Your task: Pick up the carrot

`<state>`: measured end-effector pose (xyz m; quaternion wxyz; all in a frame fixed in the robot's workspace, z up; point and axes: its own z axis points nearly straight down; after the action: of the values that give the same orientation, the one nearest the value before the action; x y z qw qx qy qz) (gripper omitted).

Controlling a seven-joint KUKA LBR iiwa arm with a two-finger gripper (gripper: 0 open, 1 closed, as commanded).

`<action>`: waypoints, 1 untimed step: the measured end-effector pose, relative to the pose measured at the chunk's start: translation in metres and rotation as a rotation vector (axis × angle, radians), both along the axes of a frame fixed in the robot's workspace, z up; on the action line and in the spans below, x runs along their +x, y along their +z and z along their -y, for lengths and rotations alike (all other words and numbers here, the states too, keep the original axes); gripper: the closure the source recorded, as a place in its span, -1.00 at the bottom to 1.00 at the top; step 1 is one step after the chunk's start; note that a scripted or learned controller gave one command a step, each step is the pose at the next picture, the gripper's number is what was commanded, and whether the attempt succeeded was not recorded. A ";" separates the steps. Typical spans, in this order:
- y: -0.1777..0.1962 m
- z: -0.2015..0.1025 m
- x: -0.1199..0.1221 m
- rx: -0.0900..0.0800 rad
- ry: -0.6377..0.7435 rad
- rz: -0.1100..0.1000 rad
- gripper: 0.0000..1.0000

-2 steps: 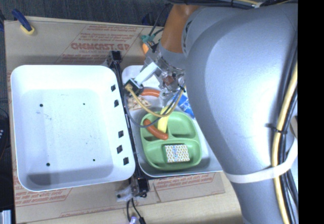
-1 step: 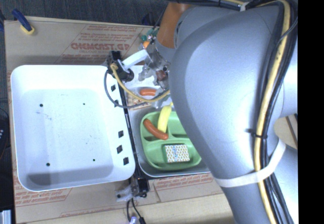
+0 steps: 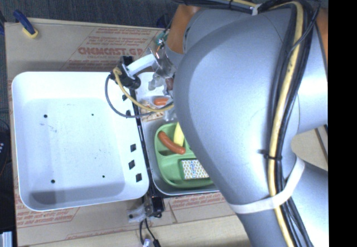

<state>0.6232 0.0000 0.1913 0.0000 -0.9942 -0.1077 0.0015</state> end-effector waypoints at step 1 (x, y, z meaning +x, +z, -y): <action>0.000 -0.026 -0.055 0.001 -0.010 -0.004 -1.00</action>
<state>0.5687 0.0259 0.1910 0.0009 -0.9947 -0.1028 0.0032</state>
